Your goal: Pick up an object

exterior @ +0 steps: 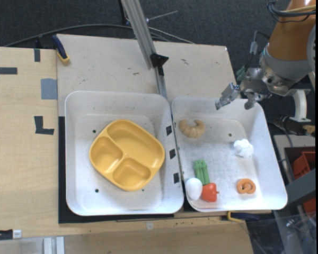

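The two-finger gripper [236, 98] hangs with fingers spread, holding nothing, over the right white bin's [270, 157] far rim; the tan croissant-shaped pastry [192, 127] lies near, to its lower left.

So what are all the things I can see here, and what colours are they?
Bins: 2, white, side by side on the bench.
Divided plate: 1, yellow, in the left bin.
Croissant: 1, tan, right bin, top left.
Crumpled white lump: 1, white, right bin, right side.
Green stalks: 1 bunch, green, right bin, lower middle.
Egg: 1, white, right bin, bottom left.
Red piece: 1, red, beside the egg.
Ring-shaped piece: 1, orange, right bin, bottom right.
Gripper: 1, grey, open, above the right bin's top edge.
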Controlling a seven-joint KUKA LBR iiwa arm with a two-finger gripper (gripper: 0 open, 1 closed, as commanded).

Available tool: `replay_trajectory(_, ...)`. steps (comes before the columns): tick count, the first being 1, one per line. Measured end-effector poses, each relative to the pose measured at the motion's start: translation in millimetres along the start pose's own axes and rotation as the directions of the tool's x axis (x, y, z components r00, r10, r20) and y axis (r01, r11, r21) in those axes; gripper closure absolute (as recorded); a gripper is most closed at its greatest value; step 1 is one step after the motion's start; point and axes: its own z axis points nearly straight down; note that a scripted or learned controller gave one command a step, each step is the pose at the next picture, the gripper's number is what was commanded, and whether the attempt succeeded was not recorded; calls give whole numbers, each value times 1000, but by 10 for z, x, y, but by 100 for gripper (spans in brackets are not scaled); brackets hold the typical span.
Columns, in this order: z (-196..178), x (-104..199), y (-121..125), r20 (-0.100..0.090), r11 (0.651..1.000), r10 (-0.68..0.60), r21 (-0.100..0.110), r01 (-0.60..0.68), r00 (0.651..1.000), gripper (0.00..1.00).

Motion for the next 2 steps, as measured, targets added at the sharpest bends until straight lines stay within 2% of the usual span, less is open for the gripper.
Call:
replay_trajectory(1,-1,0,0,0,1000,0,0,0,1000,0)
replay_trajectory(2,572,50,-98,0,1000,1,6,-1,1000,0)
